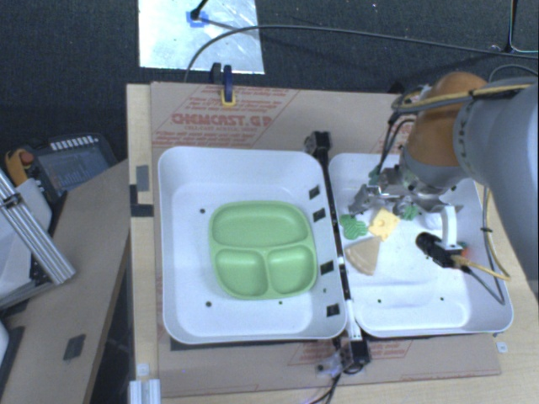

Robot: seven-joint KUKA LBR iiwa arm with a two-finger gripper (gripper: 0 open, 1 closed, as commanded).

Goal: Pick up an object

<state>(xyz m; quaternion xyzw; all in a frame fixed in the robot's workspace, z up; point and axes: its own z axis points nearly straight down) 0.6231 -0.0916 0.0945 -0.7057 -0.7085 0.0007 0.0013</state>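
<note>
**Several small pieces bunched beside the divider**

In the right bin (421, 310), near its left wall: a yellow piece (385, 224), with a green piece (354, 225) just beside it and a tan wedge (363, 257) just below. Another green scrap (410, 211) close by on the far side. Low over the cluster, just above the yellow piece, the gripper (371, 197). Open or closed, cannot tell from this angle; nothing visibly held. Across the divider, in the left bin (181, 310), a green divided plate (259, 249), well apart from all this.

Likely risks, by judgement:
- Closing on two neighbours at once, given such tight crowding.
- Nudging the flat wedge aside instead of lifting it.
- Scraping the bin wall, given such closeness to it.
</note>
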